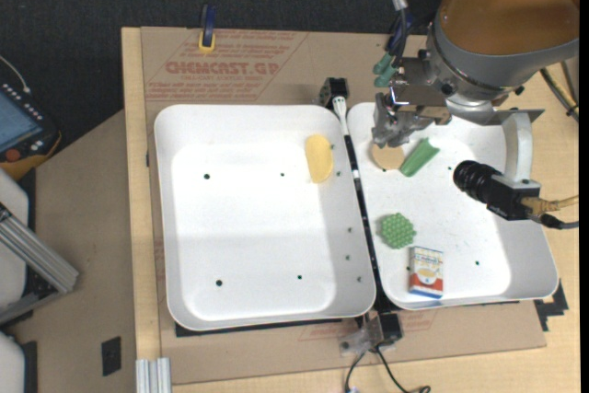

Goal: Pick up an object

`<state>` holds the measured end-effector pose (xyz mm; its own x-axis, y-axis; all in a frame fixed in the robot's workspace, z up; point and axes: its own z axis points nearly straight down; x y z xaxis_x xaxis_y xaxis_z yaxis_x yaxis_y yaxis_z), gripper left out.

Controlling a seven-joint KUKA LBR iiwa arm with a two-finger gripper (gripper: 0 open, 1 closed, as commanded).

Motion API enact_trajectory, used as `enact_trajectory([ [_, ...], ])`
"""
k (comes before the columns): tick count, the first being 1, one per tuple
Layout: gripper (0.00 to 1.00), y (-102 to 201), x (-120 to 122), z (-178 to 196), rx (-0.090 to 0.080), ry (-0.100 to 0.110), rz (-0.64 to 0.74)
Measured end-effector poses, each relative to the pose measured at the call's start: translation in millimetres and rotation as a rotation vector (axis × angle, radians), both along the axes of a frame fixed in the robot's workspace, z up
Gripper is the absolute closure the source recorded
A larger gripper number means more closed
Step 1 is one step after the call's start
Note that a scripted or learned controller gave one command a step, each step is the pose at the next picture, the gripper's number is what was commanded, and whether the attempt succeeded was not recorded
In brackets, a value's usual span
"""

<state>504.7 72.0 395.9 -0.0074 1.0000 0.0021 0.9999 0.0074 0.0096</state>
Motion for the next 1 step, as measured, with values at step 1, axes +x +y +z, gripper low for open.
enact_trajectory([
  [1,1.00,-22.0,-26.8,-35.3,-0.003,0.016,-0.010],
])
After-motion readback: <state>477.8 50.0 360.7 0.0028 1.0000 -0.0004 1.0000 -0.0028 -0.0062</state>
